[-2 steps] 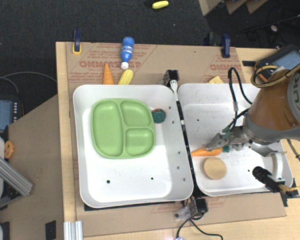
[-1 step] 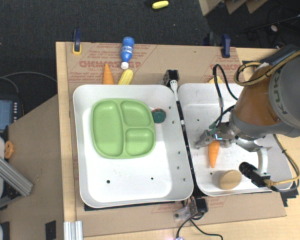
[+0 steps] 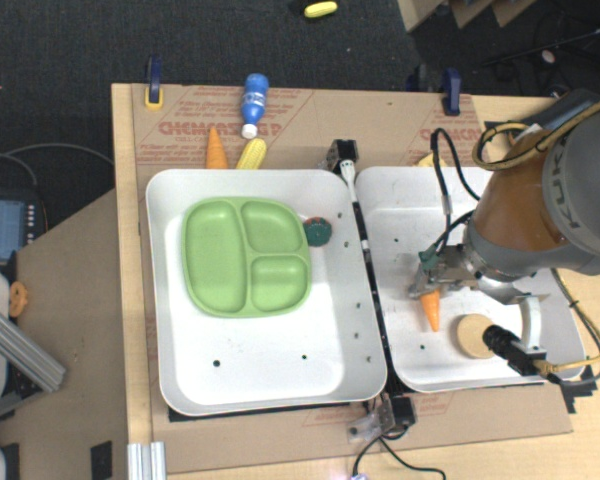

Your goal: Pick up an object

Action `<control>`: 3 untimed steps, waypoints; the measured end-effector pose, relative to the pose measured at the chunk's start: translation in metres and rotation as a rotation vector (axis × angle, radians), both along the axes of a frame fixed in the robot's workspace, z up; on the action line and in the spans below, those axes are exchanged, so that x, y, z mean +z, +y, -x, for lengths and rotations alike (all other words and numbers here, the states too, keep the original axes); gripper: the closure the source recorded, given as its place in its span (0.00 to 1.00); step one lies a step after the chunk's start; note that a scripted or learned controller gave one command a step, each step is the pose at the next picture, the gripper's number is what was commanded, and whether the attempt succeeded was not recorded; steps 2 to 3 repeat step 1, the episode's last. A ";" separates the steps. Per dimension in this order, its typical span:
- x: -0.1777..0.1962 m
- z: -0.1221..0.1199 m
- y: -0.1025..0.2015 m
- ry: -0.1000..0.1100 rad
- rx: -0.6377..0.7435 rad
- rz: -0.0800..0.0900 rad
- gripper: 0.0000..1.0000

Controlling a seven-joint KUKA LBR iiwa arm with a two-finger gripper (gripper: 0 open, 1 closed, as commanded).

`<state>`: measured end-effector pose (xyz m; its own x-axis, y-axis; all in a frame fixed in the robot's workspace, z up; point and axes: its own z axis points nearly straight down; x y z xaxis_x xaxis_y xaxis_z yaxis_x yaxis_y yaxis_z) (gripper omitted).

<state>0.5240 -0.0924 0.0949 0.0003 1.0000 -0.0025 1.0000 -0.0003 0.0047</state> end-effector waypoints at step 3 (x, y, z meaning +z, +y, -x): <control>0.096 -0.033 0.065 -0.007 0.009 -0.004 1.00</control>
